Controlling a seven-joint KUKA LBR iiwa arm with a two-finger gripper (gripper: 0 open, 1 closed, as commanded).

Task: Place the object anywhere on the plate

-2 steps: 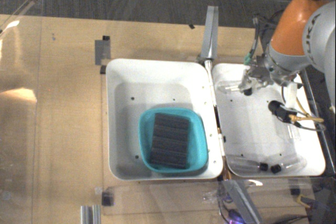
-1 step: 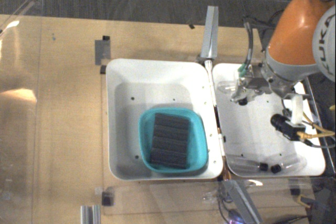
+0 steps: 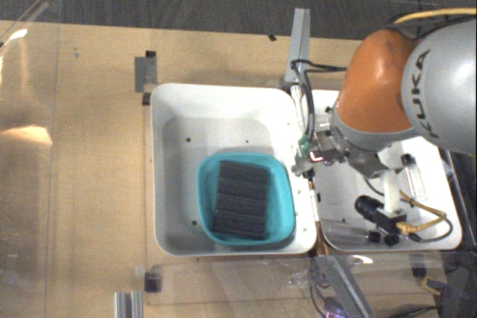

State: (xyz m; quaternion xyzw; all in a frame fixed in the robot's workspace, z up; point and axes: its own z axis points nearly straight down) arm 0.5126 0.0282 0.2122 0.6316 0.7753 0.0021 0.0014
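Right white bin (image 3: 440, 182): its middle and upper part lie under the grey arm with the orange band (image 3: 387, 86).
Arm: cut off by the frame's right edge.
Gripper fingers: hidden beneath the wrist.

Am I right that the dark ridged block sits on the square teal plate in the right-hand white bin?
Not quite. The camera view shows the dark ridged block on the square teal plate, but in the left-hand white bin, not the right-hand one.

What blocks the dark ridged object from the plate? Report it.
Nothing visible does: the dark ridged block already lies on the turquoise plate in the left bin. The arm hangs over the right bin.
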